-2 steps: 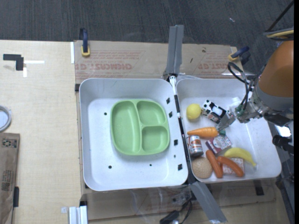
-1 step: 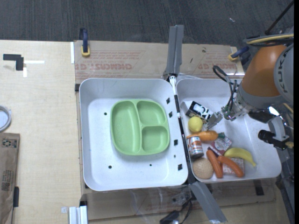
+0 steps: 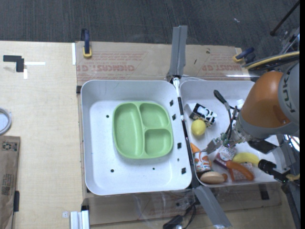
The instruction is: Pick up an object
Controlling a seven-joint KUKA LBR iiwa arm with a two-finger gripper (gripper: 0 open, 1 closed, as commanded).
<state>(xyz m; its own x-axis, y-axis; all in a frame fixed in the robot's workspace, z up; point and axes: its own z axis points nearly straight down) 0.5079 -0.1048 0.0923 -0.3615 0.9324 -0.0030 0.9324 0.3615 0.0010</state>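
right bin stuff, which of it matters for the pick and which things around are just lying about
In play: gripper low in the right bin; lemon, banana, bread roll, black-and-white toy, small can.

Lying about: green divided plate in left bin, tape roll, clamps.

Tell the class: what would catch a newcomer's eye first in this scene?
The green divided plate lies alone in the left bin. The arm's orange band hangs over the right bin, where a lemon, a banana and other small things crowd together.
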